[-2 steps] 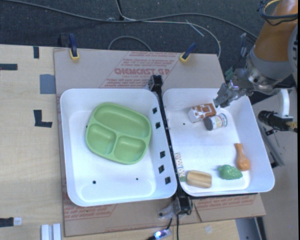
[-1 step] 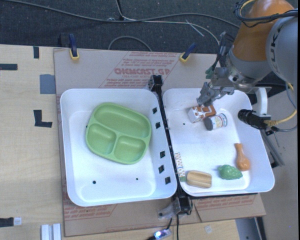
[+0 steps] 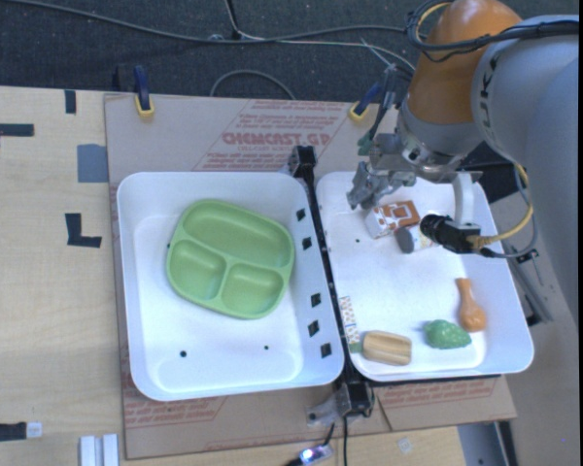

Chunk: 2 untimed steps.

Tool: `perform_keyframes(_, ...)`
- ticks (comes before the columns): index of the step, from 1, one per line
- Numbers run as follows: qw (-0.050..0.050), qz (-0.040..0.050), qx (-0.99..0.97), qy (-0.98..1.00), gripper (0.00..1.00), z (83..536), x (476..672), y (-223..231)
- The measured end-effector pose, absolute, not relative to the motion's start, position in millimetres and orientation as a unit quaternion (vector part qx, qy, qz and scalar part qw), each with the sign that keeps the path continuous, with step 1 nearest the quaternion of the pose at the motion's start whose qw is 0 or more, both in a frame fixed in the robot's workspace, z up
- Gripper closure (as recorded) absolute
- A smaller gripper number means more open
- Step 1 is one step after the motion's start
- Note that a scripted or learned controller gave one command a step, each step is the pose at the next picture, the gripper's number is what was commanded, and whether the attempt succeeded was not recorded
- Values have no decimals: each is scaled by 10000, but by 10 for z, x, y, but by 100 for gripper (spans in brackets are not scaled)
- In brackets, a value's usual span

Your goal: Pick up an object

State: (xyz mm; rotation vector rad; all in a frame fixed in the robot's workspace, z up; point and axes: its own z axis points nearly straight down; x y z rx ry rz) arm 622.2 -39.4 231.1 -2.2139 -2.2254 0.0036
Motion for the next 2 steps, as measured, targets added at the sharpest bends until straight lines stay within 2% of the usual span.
perform_keyframes(1,10,4,-7050,-7092,100,2312,6206,118)
perform_keyframes(2,5,2,-7048,-7094,100,2196,6401,673)
